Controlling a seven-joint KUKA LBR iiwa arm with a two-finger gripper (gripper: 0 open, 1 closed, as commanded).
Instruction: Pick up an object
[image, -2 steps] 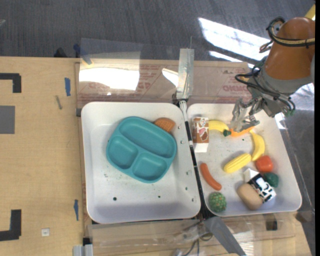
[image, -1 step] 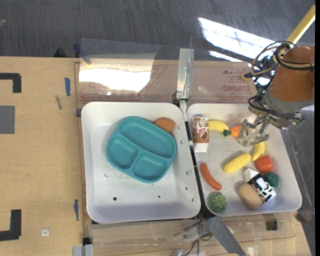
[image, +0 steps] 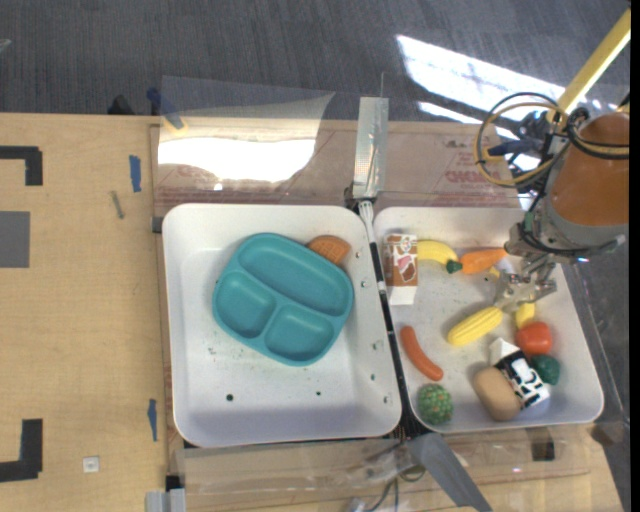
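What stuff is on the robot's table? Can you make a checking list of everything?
Surface: two white bins side by side, left bin and right bin, on a tan bench.
Job's things: right bin holds banana, carrot, corn, hot dog, tomato, green ball, small carton.
Clutter: teal divided plate in left bin, a brown item at its far edge.
Gripper: gripper hovers over right bin, near the corn.
Cables: yellow and blue loops above the wrist.
Surroundings: grey floor, clear sheet behind the bins.
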